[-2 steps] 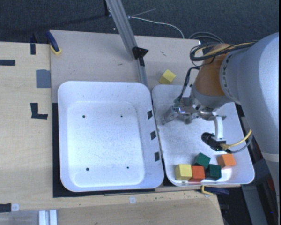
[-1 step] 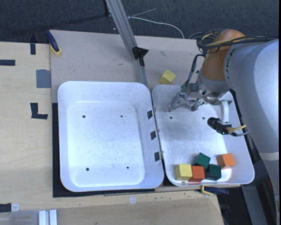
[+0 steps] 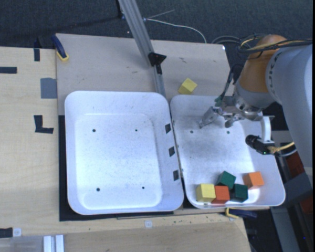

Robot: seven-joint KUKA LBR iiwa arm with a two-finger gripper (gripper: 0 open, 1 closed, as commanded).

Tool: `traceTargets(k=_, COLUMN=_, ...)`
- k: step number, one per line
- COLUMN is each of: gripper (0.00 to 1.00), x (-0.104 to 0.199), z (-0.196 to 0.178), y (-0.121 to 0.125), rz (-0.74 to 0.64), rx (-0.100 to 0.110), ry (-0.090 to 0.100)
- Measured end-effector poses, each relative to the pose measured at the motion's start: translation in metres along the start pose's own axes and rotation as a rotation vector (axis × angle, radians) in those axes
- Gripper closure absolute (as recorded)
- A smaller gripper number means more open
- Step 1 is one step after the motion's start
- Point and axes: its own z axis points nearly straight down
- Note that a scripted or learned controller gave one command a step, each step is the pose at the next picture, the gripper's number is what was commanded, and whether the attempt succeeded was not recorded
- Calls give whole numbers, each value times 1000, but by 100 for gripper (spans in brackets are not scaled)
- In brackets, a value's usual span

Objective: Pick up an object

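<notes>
Several small blocks lie at the near end of the right bin (image 3: 199,151): a yellow block (image 3: 205,192), a red-orange block (image 3: 221,194), two dark green blocks (image 3: 227,179) (image 3: 240,192) and an orange block (image 3: 253,179). My gripper (image 3: 217,119) hangs over the far end of that bin, well away from the blocks. Its two fingers are spread apart, open, with nothing between them.
The left bin (image 3: 118,148) sits beside the right one. A yellow cube (image 3: 188,86) lies on the bench beyond the right bin. A slanted metal pole (image 3: 139,28) rises behind the bins. Cables run along the arm at right.
</notes>
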Motion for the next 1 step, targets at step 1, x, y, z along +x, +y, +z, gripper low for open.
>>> traceTargets(k=1, gripper=0, x=-13, z=5, y=2, rz=-1, rx=0, ry=0)
